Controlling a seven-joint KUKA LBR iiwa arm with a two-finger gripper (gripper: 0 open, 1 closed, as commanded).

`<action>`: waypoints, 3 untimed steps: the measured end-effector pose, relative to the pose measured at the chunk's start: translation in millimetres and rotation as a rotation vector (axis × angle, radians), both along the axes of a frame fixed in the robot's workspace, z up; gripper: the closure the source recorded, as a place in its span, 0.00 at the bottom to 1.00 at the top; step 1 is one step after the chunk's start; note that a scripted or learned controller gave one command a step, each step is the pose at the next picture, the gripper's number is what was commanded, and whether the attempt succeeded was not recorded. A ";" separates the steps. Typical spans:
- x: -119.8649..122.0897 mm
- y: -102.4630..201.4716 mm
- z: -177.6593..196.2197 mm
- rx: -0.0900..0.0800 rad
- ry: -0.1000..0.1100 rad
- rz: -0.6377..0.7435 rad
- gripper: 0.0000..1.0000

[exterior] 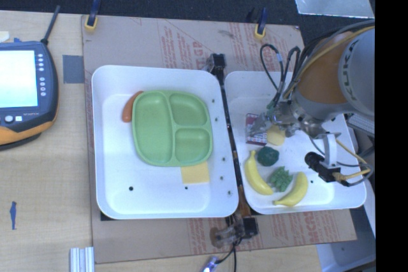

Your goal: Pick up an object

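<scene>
Camera view: looking down at a slant on two white bins lying side by side on a bench.
Gripper: reaching into the right bin from the right of the frame; whether it is apart or together cannot be told, as the wrist is covering it.
Arm: grey with an orange band, filling the upper right of the right bin, cables looping above the wrist.
Pale yellow object: lying just below the gripper; contact cannot be told.
Red-patterned packet: lying just left of the gripper.
Dark green ball: sitting below the yellow object.
Bananas: one at lower left of the right bin, one at lower right, a green broccoli-like piece lying between them.
Left bin: holding a green divided plate, an orange sausage-like item at the plate's left edge, and a yellow square below the plate.
Tablet: resting at the far left of the frame.
</scene>
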State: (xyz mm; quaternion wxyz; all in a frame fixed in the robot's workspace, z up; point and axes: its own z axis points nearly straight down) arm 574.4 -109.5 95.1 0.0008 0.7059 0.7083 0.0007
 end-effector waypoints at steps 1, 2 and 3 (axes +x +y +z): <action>39.5 12.8 -2.6 -0.001 0.005 0.002 0.00; 82.1 -2.5 -2.9 0.001 0.004 0.001 0.00; 49.8 -2.0 -3.3 -0.001 0.006 0.001 0.00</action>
